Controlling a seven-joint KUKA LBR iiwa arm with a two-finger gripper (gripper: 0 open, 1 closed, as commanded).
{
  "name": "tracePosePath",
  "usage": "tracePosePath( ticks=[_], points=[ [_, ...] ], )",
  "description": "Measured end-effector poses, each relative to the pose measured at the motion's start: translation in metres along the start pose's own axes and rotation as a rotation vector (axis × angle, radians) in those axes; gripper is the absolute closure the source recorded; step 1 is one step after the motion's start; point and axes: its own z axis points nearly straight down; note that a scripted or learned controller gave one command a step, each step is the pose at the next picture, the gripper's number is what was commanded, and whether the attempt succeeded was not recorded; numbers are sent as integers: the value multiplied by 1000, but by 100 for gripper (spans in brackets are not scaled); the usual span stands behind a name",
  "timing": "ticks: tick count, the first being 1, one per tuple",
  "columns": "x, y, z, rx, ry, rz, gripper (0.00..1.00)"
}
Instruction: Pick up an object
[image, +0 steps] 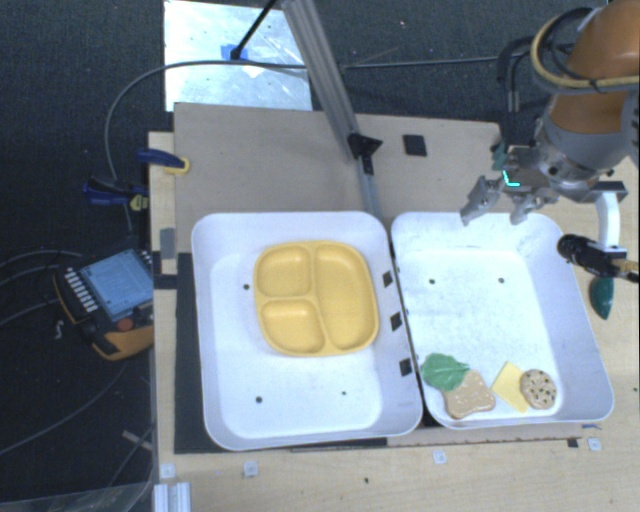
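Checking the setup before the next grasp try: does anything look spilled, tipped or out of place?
Nothing stands out. The yellow divided plastic tray lies flat in the left white bin. Green leaf, toast slice, cheese wedge and cookie cluster in the right white bin's near corner.
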Motion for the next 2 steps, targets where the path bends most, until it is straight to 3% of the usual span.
tracePosePath(
  ticks=[1,2],
  points=[
    [0,1,-1,-3,0,0,0],
    [4,9,56,1,0,-2,0]
  ],
)
